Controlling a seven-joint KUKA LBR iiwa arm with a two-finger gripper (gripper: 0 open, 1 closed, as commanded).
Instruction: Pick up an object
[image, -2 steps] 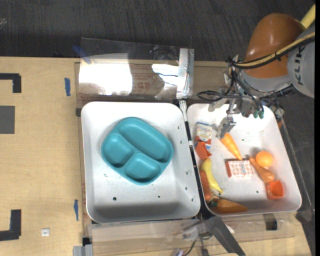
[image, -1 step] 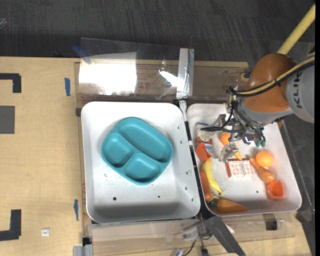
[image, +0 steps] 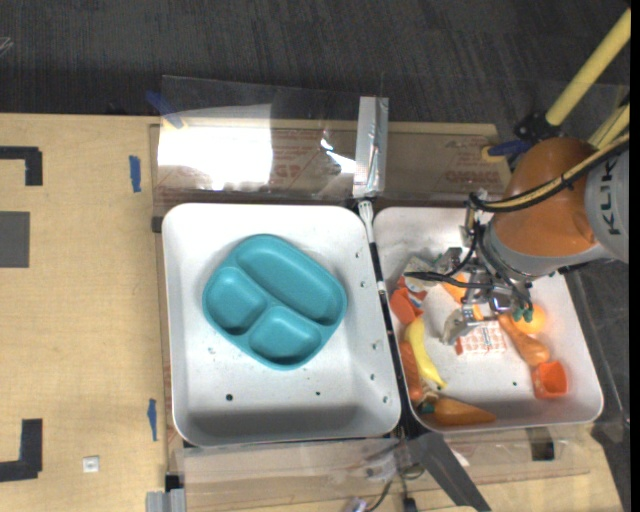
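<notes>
Left bin (image: 190, 400) at frame centre carries just the teal divided tray (image: 275, 299); right bin (image: 585, 400) at lower right is cluttered — banana (image: 422, 362), orange pieces, white packet (image: 484, 340). Pincer (image: 480, 308) sits low over that packet, jaw state can't tell — risk: crowded items, so it nips an edge or two things and slips.

I count two white bins (image: 190, 240), one teal divided tray (image: 275, 300), one banana (image: 422, 360), one carrot (image: 462, 408).
</notes>
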